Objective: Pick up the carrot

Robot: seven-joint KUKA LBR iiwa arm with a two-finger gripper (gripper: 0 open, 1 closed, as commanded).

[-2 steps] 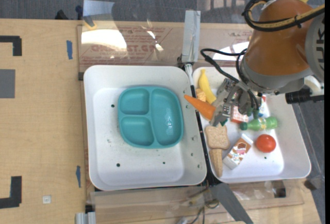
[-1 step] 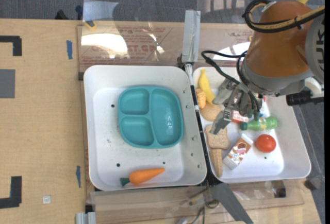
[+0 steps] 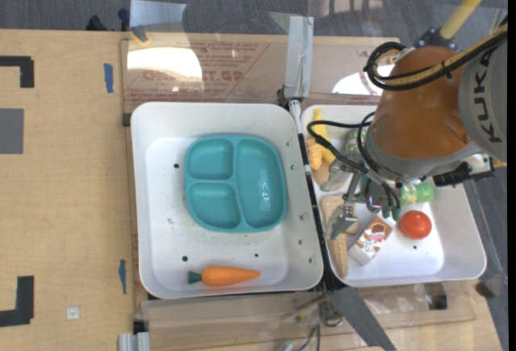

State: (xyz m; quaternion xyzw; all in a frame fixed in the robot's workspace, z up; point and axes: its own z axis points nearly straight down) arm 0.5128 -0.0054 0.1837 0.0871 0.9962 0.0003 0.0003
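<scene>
Orange and likely light, stiff plastic, the carrot (image 3: 230, 276) lies flat in the left bin (image 3: 153, 180), well left of the jaws (image 3: 348, 216), whose opening I cannot tell; grip across its thick middle.

The two white bins (image 3: 153, 204) look like smooth plastic with a slight sheen. The teal divided plate (image 3: 236, 182) at mid-frame is glossy plastic, catching a pale highlight. The carrot (image 3: 228, 276) at the lower centre has a smooth, matt orange skin and looks like plastic. The tomato (image 3: 415, 224) on the right shines red. The bench top (image 3: 56, 180) on the left looks like matt brown cardboard. The orange band (image 3: 419, 111) on the arm is smooth and semi-glossy.
</scene>
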